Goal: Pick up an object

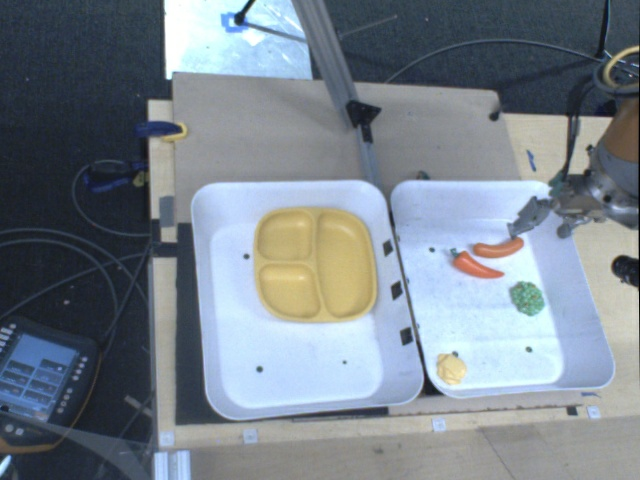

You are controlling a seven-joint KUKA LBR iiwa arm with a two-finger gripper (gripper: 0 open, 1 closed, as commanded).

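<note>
Camera view looks down on the table [260, 128], which carries two shallow white bins side by side. Left bin [230, 368] holds a yellow divided plate [315, 265] near its middle; right bin [570, 358] holds the small things. Reaching in from the right, the arm [615, 168] brings its jaws [540, 213] over the far right part of that bin, and they appear parted with nothing between them, one fingertip lying just beside the right end of an orange carrot [498, 248]. Just near of the carrot lies a red chili pepper [476, 264], almost touching it at its left. Further near and right sits a green broccoli piece [527, 297], well apart from a yellow lump [452, 369] in the near left corner. As the closest thing, the carrot is the likely pick: probably a light, stiff, smooth toy, apt to roll or slip, so it is best pinched across its narrow middle, clear of the pepper.
</note>
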